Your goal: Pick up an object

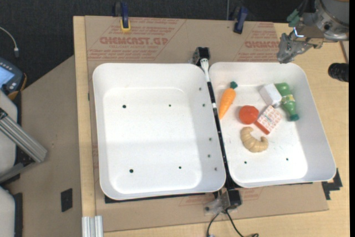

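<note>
The right bin point(310, 164) holds several toy foods. An orange carrot point(227, 101) lies near its left wall. A red tomato point(249, 114) sits beside a red-and-white patterned box point(269, 119). A tan croissant point(254, 140) lies below them. A white block point(270, 94) and a green vegetable point(287, 100) are at the bin's upper right. My gripper point(287, 53) hangs above the far right corner of this bin, apart from all the objects, with nothing seen between its fingers.
The left bin point(111, 169) stands next to the right one, with a black divider strip point(212, 111) between them. Blue clamps point(125, 13) point(239, 19) hold the cardboard base at the far edge. Cables and a dark floor lie beyond.
</note>
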Controlling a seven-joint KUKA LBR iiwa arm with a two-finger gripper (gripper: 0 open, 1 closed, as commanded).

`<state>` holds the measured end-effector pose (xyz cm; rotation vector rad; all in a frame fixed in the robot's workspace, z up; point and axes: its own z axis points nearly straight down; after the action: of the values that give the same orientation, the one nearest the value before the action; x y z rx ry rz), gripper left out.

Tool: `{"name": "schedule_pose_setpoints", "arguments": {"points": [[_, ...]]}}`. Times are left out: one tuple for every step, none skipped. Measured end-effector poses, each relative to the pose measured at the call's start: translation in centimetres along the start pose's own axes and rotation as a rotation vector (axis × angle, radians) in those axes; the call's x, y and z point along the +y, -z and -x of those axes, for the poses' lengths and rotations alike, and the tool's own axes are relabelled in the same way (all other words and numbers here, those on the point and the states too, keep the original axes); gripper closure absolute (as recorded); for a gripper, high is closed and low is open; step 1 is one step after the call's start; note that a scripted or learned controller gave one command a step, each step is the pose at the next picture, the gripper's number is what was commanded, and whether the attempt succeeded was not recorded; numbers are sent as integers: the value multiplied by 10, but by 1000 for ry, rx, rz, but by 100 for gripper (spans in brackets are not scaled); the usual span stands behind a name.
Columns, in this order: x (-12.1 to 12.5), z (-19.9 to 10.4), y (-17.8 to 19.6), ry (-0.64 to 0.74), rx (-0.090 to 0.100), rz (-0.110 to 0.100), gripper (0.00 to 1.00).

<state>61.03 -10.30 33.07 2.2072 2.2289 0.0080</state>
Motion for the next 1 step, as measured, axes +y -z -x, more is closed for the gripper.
{"name": "schedule_pose_setpoints", "arguments": {"points": [[-59, 29, -31, -13, 1, -13, 100]]}}
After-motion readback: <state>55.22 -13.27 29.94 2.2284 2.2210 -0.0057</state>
